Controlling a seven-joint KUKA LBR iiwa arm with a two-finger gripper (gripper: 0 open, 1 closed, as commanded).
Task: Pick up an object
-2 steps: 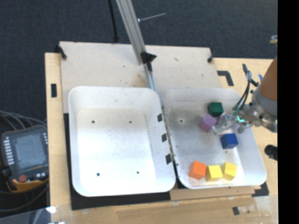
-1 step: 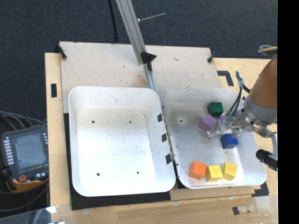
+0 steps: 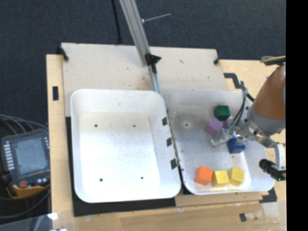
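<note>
No lettering can be made out on anything here, not even on the pendant (image 3: 26, 159) lying off to the far left.

The arm (image 3: 270, 102) leans in from the right, orange band uppermost, wrist angled down into the right bin (image 3: 192, 114). The gripper (image 3: 227, 137) sits low over the bin floor, but its tips are a blur of metal and cable, so I cannot tell how it stands or whether anything is caught in it.

The purple block (image 3: 214, 127) lies just left of the gripper, seemingly touching. The blue block (image 3: 236, 146) sits just beside it, toward the near side. The green block (image 3: 222, 112) lies a little beyond. Near the front rim, well apart from the gripper, are the orange block (image 3: 203, 175), yellow block (image 3: 221, 178) and a second yellow block (image 3: 237, 175) in a row. The left bin (image 3: 77, 105) lies far left.
</note>
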